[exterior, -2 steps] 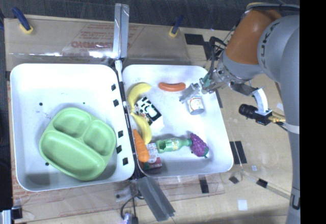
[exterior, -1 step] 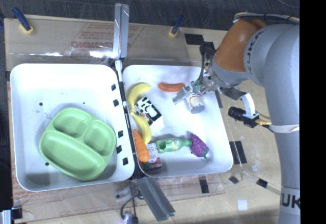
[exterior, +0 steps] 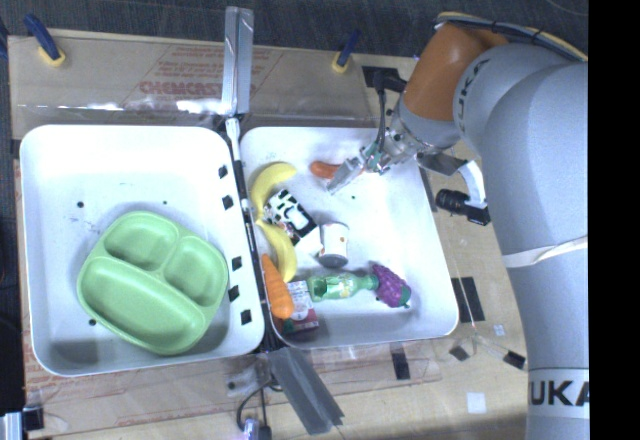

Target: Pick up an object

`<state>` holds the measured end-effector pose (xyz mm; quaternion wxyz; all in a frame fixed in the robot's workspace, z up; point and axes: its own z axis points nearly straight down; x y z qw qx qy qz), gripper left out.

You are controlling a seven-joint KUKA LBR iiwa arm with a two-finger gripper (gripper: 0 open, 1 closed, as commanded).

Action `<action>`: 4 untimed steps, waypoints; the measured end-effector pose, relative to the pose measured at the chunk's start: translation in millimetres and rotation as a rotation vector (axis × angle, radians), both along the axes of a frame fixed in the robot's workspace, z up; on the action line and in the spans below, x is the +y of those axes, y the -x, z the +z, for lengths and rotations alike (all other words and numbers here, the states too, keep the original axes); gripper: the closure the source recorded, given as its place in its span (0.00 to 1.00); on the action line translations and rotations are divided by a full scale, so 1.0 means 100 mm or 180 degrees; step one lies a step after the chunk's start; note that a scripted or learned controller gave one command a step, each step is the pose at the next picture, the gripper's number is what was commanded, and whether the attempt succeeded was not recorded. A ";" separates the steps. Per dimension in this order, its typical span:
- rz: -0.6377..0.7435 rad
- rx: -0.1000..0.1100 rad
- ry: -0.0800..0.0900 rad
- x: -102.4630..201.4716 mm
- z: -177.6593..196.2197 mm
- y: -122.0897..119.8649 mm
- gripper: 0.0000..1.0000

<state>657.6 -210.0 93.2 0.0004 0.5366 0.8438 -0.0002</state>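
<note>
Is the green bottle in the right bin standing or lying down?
Lying down. The green bottle rests on its side on the right bin floor, beside the purple grapes.

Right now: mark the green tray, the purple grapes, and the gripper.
green tray (exterior: 118, 313): camera view, on its lower left rim.
purple grapes (exterior: 392, 286): camera view, middle of the bunch.
gripper (exterior: 347, 174): camera view, midway between its fingertips.
</note>
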 end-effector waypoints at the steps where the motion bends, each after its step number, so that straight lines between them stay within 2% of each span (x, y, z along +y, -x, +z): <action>1: 0.0019 -0.0007 0.0005 0.01 0.12 -0.01 1.00; 2: 0.0021 -0.0006 0.0004 0.01 0.12 -0.01 0.00; 3: -0.0347 0.0005 -0.0003 -0.01 0.00 0.00 0.00; 4: -0.1244 0.0001 -0.0002 0.49 0.35 0.00 0.00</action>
